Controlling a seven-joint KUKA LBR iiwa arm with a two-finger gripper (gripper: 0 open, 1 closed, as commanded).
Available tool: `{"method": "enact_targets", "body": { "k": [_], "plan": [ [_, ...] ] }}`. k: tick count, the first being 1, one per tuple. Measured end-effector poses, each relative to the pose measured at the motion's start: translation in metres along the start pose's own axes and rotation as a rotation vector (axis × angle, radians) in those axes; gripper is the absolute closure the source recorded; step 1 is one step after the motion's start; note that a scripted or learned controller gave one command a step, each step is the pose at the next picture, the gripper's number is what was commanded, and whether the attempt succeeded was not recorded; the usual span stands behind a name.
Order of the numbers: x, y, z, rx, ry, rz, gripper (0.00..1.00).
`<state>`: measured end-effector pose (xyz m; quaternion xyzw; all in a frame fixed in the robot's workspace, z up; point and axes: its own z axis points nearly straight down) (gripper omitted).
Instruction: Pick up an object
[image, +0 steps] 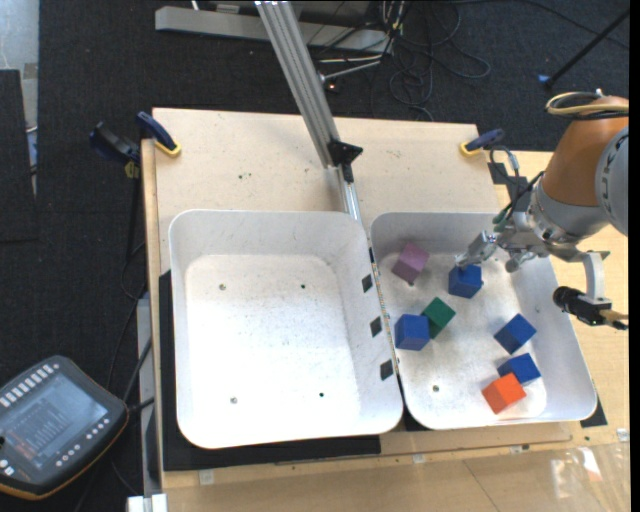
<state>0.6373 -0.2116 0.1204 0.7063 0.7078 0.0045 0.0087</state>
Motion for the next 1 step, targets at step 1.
{"method": "enact_targets", "body": {
  "k": [1],
  "plan": [
    [-0.0003,0.0017,-0.0101,-0.006,-0.002,0.0,1.0]
  ]
}}
